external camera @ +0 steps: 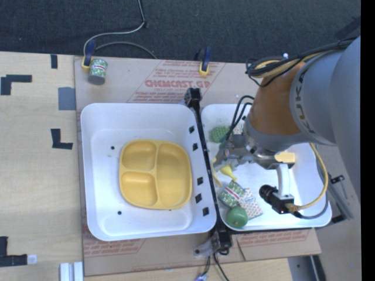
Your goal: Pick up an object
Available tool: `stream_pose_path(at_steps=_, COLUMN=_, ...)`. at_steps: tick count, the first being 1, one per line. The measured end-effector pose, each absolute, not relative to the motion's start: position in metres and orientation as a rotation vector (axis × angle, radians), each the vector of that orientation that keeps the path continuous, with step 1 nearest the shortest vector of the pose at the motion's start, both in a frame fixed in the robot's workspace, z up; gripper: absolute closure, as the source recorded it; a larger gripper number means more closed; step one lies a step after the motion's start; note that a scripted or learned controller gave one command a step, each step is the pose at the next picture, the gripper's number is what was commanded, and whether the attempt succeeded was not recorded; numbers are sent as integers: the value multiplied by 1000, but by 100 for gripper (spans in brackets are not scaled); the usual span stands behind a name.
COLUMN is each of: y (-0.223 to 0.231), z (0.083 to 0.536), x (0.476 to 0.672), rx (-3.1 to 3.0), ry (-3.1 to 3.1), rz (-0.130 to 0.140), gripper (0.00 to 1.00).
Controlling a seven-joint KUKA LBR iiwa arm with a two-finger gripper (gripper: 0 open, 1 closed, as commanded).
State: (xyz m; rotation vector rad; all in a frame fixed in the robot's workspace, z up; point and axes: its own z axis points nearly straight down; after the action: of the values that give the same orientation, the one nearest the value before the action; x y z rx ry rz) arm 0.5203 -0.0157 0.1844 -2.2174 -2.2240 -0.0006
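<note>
Dark carpet lies beyond the wooden bench (35, 157). Its left white bin (96, 127) holds a yellow sectioned plastic plate (156, 174). Over the right white bin (310, 215), the gripper (229, 154) hangs beside a green ball (237, 216) and patterned packet (234, 193); its grip cannot be told.

We're seeing two white bins sitting side by side on brown cardboard (170, 81); the left bin (99, 122) is holding a yellow divided plate (156, 174). A small green-labelled can (98, 71) is standing near the cardboard's far left corner. Two yellow clamps (204, 69) are gripping its far edge. A black cable (138, 10) is trailing over dark carpet (234, 10).
</note>
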Motion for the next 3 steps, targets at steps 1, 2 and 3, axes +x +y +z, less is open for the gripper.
stream_pose_path(at_steps=1, y=38, z=184, x=565, rx=-2218, ry=-2223, rz=2, gripper=100)
stream_pose_path(at_steps=2, y=103, z=246, x=559, rx=-2218, ry=-2224, rz=1, gripper=100)
stream_pose_path(at_steps=3, y=115, z=255, x=532, rx=-2219, ry=-2223, rz=3, gripper=100)
